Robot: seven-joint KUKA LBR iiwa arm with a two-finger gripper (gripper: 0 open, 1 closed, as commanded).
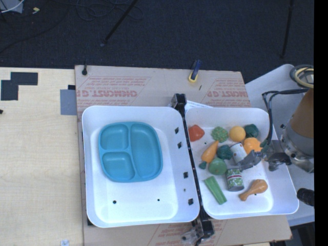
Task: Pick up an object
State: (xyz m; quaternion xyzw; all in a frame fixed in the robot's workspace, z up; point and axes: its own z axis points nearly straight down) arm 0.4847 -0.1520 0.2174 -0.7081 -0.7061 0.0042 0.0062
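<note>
- Near the bottom of the frame, in the right bin (287, 209), lie a brown toy drumstick (254, 189), a green stick (215, 189) and a small can (234, 179).
- Just above them, in the middle right of the frame, the gripper (250, 160) reaches in from the right, low over the toys.
- It is too blurry to tell if the gripper is wide or narrow, and no toy can be seen in it.
- It sits just beside a white and grey can (237, 150) and an orange ball (250, 144), so one of these looks like the thing to pick.
- To do this step well, the gripper should come straight down around one toy only, because the toys are crowded and a bump could push them away.
- Higher up lie a yellow ball (237, 134), a green bumpy toy (220, 134) and a red toy (196, 132).
- In the left bin (97, 199) rests a blue tray (130, 151), well apart from the gripper.
</note>
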